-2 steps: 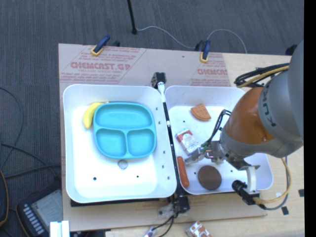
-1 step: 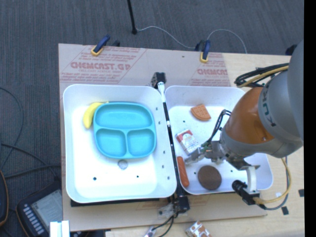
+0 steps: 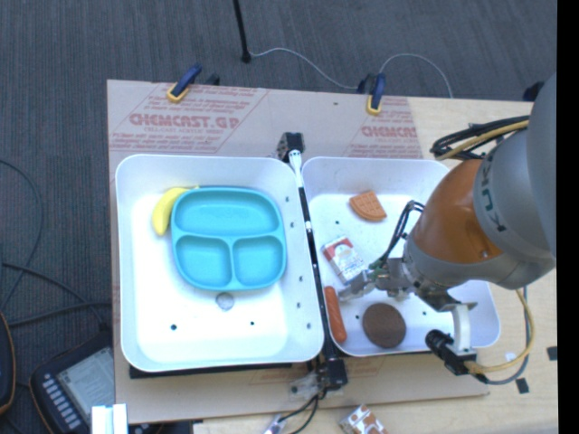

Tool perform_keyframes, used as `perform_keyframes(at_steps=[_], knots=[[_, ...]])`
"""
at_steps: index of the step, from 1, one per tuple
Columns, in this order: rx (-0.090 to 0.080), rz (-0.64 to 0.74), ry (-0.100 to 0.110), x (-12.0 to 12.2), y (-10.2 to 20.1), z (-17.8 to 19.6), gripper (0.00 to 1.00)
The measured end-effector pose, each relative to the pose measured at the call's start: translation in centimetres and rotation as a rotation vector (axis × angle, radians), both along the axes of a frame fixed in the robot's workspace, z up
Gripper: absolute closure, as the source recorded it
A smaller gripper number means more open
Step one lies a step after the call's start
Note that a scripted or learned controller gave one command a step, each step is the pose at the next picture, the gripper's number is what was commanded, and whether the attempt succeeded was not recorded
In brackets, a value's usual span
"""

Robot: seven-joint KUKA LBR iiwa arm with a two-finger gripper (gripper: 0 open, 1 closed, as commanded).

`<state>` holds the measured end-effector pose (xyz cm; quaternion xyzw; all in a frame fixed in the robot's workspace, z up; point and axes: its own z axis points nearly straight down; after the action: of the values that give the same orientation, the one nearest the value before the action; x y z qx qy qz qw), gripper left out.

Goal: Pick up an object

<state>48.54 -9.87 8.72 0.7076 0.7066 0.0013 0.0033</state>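
The right bin [image 3: 398,172] holds a red-and-white packet [image 3: 343,258], an orange-brown wedge [image 3: 368,206], a brown round patty [image 3: 384,325] and a red sausage [image 3: 334,314] along its left wall. My gripper [image 3: 364,281] is low in this bin, just right of and below the packet and above the patty. Its metal tip points left toward the packet. The arm's orange band [image 3: 452,229] and grey body cover the bin's right part.
The left bin [image 3: 145,315] carries a blue three-compartment plate [image 3: 231,238], a yellow banana [image 3: 164,210] at the plate's upper left and a small grey piece [image 3: 224,302] below it. Cables and a black clamp [image 3: 448,346] hang near the right bin's front edge.
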Motion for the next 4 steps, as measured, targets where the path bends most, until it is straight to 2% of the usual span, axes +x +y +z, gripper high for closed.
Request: perform_keyframes(at_steps=[4], knots=[[-0.002, -0.002, -0.001, 0.01, 0.19, 0.0, 0.0]])
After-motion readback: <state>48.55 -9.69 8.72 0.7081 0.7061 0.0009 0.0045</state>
